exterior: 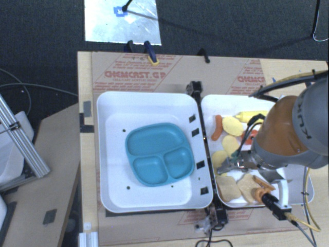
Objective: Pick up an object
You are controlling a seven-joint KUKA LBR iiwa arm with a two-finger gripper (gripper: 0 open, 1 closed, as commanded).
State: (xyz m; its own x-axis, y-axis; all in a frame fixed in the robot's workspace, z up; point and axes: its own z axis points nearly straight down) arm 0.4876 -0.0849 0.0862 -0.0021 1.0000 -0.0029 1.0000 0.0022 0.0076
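Note:
The right bin (226, 103) holds several toy foods: an orange sausage (218, 127), yellow chip-like pieces (232, 126), a pale yellow piece (229, 145), a banana-like yellow piece (255, 116) and tan bread slices (229, 188). My gripper (230, 163) reaches down over the left part of that bin, just above the bread and beside the pale yellow piece. The arm's grey body and orange band (280, 133) cover the bin's right half. Nothing shows between the fingers.
The left bin (110, 138) holds a blue divided plate (159, 153). A black divider with clips (199, 133) runs between the bins. Cardboard lines the bench (133, 73). A metal frame (18, 143) stands at the far left.

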